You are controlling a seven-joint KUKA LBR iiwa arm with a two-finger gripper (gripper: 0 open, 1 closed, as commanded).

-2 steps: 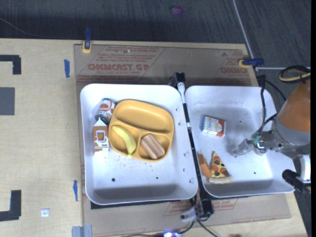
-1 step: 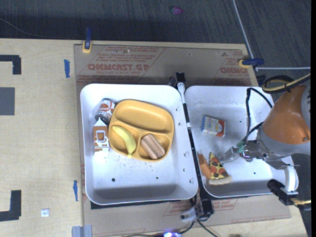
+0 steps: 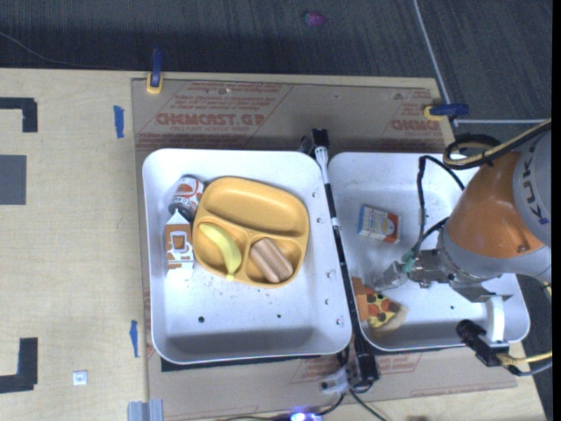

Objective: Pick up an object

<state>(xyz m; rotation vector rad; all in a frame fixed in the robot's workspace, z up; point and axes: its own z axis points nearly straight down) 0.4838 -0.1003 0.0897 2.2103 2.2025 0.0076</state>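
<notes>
The arm (image 3: 504,217), grey with an orange band above the wrist, reaches in from the right and hangs low over the right bin (image 3: 346,235). The gripper (image 3: 399,273) points toward that bin's lower left quarter; its fingers are too small and dark against the bin floor to separate, so whether it is released, clenched or grasping anything cannot be told. Just below and to the left of the gripper lies a pizza slice (image 3: 379,308), flat on the bin floor near the front left corner; contact between the two cannot be confirmed. Above and slightly left of the gripper, apart from it, a small carton (image 3: 379,223) with a blue top and red base lies on the floor of the same bin. Well to the left of the gripper, across the divide, the left bin (image 3: 237,323) holds a yellow divided plate (image 3: 250,204). In the plate's lower compartments sit a banana (image 3: 223,246) on the left and a hot dog (image 3: 273,260) on the right. Against the plate's left edge lie a can (image 3: 185,197) and, below it, an orange-and-white carton (image 3: 178,246).
</notes>
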